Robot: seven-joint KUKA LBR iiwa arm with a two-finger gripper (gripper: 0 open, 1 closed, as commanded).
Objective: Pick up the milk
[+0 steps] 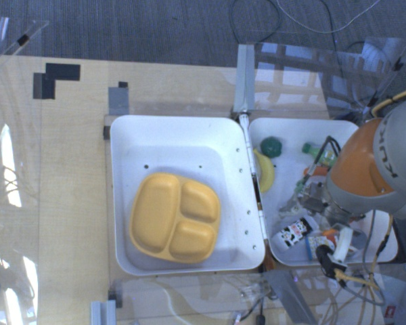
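Low down, milk [294,233] by right bin's [274,248] front edge, arm [365,164] crowding above — hand's state unclear.

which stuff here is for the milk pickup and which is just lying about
For the job: milk carton, arm's pincer, right bin.

Lying about: yellow tray, left bin, banana, green round item.

we see two white bins [122,181] on pale wood, a mustard-yellow tray [174,217], a dark green round thing [271,147], a yellow banana [264,170], a white milk carton [294,233] with black cow patches, and a grey arm [386,161] banded orange.
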